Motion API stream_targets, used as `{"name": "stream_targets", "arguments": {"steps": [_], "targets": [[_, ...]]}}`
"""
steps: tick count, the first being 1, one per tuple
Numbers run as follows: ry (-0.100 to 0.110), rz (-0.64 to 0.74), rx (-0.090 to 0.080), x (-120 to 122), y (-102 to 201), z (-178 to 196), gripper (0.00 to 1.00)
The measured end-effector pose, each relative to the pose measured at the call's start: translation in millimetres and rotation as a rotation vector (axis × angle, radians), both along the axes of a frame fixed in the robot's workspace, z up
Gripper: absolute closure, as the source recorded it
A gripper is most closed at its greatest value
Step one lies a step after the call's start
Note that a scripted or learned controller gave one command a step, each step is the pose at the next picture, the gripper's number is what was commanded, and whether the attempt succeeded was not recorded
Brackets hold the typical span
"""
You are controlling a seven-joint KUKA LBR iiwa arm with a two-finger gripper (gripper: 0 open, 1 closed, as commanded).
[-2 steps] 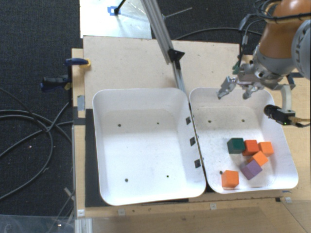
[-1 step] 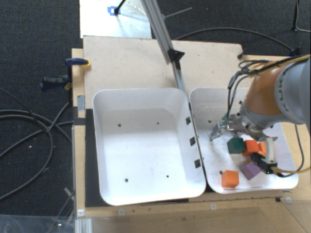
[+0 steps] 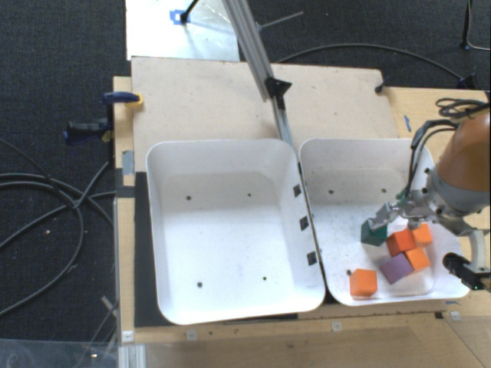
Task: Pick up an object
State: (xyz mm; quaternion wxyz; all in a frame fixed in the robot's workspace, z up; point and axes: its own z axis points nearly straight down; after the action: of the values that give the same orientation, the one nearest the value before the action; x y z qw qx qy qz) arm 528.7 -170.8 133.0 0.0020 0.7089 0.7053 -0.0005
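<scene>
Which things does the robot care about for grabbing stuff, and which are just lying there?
For the job:
gripper, hanging over the blocks
green block
orange blocks
purple block
lone orange block
right bin, which holds them all

Just lying about:
left bin
blue clamp at the bench edge
cables on the floor
metal pole

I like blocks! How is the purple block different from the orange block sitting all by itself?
The purple block is purple and touches other orange blocks in a pile; the lone orange block is orange and stands apart, nearer the bin's front edge. The purple block looks more tilted. Both are small cubes in the right bin.
</scene>
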Motion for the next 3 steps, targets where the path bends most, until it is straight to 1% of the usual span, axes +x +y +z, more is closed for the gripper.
{"name": "stream_targets", "arguments": {"steps": [1,2,3], "targets": [[0.004,0.007,0.005,-5,16,-45,0.00],[-0.002,0.008,0.003,-3,15,-32,1.00],[-0.006,0.020,0.006,-5,109,62,1.00]]}}
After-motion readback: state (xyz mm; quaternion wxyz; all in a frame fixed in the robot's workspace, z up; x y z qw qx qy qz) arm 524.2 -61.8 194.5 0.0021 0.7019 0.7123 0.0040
